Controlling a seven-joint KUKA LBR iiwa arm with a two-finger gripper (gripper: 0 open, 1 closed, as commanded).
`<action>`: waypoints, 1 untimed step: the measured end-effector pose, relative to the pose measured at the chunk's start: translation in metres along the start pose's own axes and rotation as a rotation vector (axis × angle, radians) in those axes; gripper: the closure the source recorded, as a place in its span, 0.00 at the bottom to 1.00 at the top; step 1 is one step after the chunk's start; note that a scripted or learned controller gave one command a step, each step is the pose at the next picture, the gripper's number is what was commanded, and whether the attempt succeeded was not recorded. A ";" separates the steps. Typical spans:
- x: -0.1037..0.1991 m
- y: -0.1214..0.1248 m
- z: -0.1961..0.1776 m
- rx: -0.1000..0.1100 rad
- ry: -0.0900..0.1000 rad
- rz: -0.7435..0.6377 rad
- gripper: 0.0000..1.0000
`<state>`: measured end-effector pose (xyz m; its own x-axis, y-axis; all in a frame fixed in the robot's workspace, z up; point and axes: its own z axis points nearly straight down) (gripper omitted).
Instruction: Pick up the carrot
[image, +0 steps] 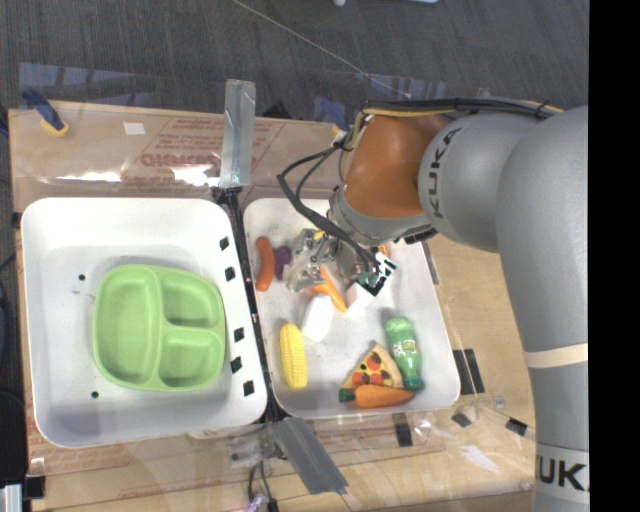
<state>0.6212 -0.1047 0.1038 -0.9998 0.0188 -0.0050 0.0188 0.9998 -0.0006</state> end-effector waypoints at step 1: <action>0.059 0.011 -0.130 0.003 -0.005 -0.412 1.00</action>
